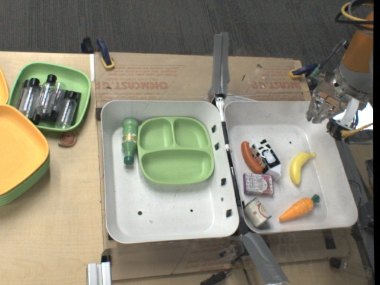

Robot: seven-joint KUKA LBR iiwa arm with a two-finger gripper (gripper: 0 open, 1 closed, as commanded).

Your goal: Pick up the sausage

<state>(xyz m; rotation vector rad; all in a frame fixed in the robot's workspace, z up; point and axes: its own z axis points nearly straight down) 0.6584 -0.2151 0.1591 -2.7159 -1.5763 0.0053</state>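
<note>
A small reddish sausage (251, 158) lies in the right bin (332, 218) near its left wall, likely light, smooth and best pinched across its middle, while the gripper (322, 107) hovers at the far right, state unclear.

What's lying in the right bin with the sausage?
In the right bin: the sausage, touching a black-and-white item, a banana, a carrot, a pink box and a small carton. Whatever is under them is hidden.

Red-orange sausage (251, 157) lying lengthwise in right bin (285, 119), left side
</note>
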